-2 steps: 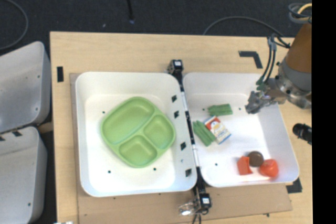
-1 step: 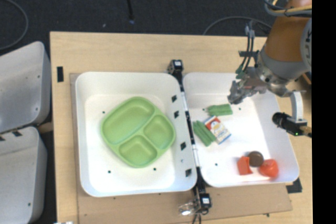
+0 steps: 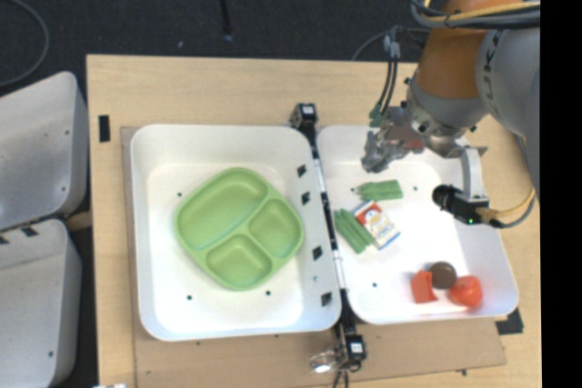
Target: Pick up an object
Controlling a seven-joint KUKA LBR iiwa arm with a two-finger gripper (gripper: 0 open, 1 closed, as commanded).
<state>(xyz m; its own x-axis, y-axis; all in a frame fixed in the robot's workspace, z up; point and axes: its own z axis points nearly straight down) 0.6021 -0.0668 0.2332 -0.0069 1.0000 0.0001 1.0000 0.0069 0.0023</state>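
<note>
My gripper (image 3: 377, 157) hangs over the upper left part of the right bin (image 3: 482, 236), pointing down. Just below it lies a green block (image 3: 380, 190) on the bin floor, apart from the gripper. A second green block (image 3: 351, 230) lies slantwise beside a small white, red and blue box (image 3: 376, 223). Near the bin's front right corner sit a red block (image 3: 423, 287), a brown ball (image 3: 444, 273) and a red-orange piece (image 3: 466, 291). Nothing shows between the gripper's tips.
The left bin (image 3: 164, 304) holds a green three-compartment plate (image 3: 238, 226). A divider with black clips (image 3: 320, 213) runs between the bins. A black cable plug (image 3: 459, 202) hangs over the right bin's right side.
</note>
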